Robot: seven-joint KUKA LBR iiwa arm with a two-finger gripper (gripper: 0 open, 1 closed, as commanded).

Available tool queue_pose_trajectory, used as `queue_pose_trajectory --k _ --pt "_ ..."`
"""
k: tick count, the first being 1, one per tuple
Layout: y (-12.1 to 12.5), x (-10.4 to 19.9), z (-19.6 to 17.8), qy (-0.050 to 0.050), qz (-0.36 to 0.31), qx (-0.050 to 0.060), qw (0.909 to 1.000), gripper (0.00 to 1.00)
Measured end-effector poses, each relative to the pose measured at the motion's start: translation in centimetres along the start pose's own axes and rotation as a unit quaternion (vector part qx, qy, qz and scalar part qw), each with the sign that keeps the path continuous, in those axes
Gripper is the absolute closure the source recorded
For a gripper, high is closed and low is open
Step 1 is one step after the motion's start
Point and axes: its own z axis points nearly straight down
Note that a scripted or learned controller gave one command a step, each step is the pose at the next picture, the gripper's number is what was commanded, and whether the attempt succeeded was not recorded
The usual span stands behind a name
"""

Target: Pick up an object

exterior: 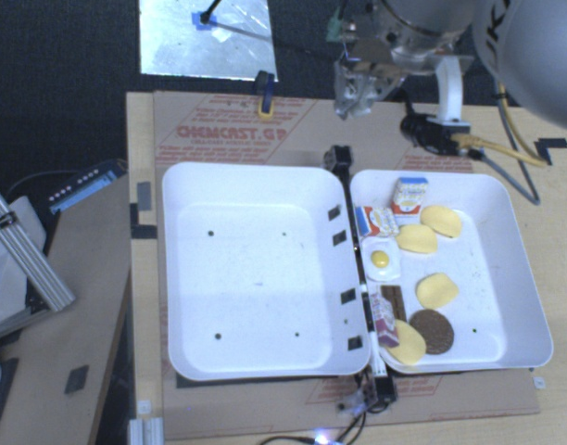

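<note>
The left bin (246,267) offers a bare floor with open room across it. In the right bin (492,276), things crowd the left half: a small carton (410,196) and a packet (378,221) near the top, a fried egg (382,260), yellow pieces (418,239), a brown round cookie (433,330). Its right strip lies bare. The divider clips (344,239) line the shared wall. The tool (358,91) hangs above the surface (228,128) beyond the bins.

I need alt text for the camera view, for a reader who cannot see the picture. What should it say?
A grey robot arm's gripper hangs above the far edge of a bench with two white bins. The right bin holds small toy foods: yellow chips, a fried egg, a brown cookie and a small carton. The left bin adjoins it.
</note>
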Motion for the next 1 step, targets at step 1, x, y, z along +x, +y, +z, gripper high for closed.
queue_pose_trajectory --k 1 --pt "-1.17 2.45 -2.36 0.0 0.0 -0.001 1.0 1.0"
